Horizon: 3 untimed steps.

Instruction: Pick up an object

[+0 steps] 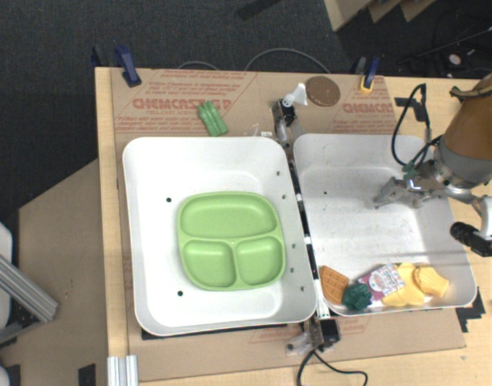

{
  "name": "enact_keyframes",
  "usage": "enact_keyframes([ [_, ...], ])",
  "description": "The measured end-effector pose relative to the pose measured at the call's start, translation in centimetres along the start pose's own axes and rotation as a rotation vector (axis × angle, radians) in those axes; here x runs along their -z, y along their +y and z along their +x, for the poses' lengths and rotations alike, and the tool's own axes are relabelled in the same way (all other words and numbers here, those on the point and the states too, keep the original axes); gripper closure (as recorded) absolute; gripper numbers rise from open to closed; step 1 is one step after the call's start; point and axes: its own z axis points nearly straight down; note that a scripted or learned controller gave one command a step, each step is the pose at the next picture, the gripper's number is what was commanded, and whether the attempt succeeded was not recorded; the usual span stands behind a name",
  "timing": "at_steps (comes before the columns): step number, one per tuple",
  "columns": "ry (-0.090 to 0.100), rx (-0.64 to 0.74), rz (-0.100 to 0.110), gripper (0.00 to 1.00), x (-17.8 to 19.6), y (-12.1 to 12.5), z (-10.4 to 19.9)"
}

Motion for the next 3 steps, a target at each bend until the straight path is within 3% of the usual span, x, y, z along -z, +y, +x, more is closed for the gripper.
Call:
enact_keyframes([
  [1, 0.01, 0.001, 0.019, 0.0, -0.2, 7.5, 0.3],
  [2, 0.0, 0.0, 0.0, 0.0, 0.0, 1.5, 0.0],
  [3, -0.001, 0.002, -0.003, 0.0, -0.1, 5.3, 0.0],
])
